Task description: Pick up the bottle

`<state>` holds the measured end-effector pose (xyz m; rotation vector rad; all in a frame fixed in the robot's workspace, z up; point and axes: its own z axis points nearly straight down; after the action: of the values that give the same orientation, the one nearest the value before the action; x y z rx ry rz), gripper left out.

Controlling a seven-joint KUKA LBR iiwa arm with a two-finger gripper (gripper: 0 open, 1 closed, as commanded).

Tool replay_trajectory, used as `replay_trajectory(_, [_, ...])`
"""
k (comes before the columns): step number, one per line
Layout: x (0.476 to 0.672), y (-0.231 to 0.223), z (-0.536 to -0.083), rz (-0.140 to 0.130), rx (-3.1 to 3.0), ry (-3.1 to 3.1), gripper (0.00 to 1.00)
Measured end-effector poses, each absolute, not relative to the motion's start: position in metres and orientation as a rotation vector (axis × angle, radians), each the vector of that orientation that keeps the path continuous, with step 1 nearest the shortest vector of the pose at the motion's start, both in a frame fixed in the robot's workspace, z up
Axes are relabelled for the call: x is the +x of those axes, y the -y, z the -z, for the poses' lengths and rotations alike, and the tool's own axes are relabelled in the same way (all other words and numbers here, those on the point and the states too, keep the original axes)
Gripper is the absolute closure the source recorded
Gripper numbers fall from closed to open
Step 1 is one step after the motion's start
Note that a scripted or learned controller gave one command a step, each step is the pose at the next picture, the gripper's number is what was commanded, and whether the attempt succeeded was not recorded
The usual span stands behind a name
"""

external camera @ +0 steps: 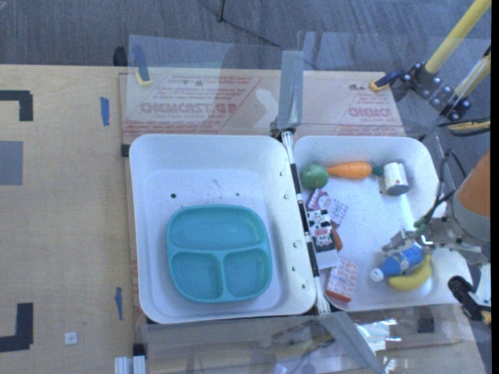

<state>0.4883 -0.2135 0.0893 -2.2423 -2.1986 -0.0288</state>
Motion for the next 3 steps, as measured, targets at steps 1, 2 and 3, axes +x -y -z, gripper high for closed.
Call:
replay_trajectory(1, [0.486,0.22,-0.095,0.013,-2.252,2.198,1.0])
replay_trajectory(2, [0.519,0.189,-0.141,-0.005,-2.196,2.237,1.0])
replay_trajectory(3, [0.519,0.19,-0.141,-0.005,-2.197,2.237,0.0])
